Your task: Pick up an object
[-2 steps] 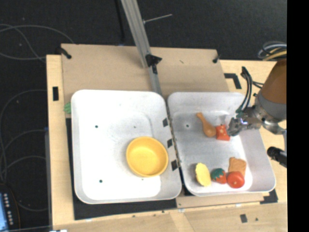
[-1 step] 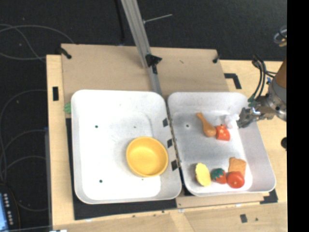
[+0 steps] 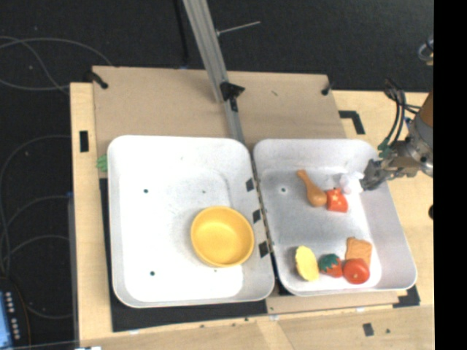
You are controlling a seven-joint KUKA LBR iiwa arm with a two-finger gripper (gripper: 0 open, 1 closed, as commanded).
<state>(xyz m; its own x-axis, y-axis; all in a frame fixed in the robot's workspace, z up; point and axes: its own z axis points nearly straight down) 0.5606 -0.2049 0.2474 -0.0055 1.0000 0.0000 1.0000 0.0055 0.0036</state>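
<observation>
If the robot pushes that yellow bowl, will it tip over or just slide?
The yellow bowl sits upright, wide and low, so it would probably slide rather than tip. The left bin looks smooth and flat under it, which should help it glide. It looks like thin plastic, so likely light. The gripper is over the right bin.

Left bin (image 3: pixel 146 159): yellow bowl (image 3: pixel 222 235). Right bin (image 3: pixel 306 155): tan drumstick (image 3: pixel 311 188) touching red piece (image 3: pixel 336 201); yellow item (image 3: pixel 307 262), tomato (image 3: pixel 355 270), bread slice (image 3: pixel 358 249). Gripper (image 3: pixel 373 175) at right rim.
</observation>
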